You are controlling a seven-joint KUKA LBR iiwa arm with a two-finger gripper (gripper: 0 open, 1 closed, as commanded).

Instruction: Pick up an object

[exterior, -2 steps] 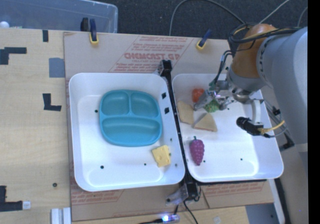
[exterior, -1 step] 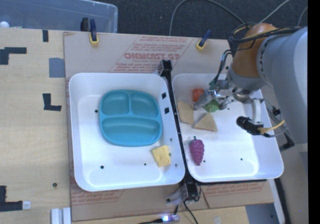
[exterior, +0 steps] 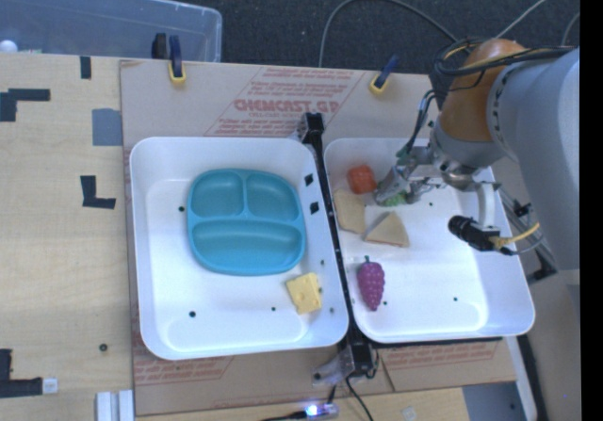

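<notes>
My gripper [exterior: 397, 187] is low in the right bin [exterior: 468, 308], near its back left part. A small green object [exterior: 399, 194] lies right at its tip; whether it is gripped is unclear. A red, tomato-like piece [exterior: 361, 178] sits just to the gripper's left. A tan wedge [exterior: 389, 230] lies just in front of it. Another tan slice [exterior: 350, 213] rests by the bin's left wall. A purple bunch of grapes [exterior: 370, 283] lies near the front left of that bin.
The left bin [exterior: 142, 250] holds a blue divided plate [exterior: 247, 221] and a yellow cheese piece [exterior: 304, 293] at its front right. A black divider clip [exterior: 312, 130] sits between the bins. A black cable fitting [exterior: 476, 233] hangs off the arm over the right bin.
</notes>
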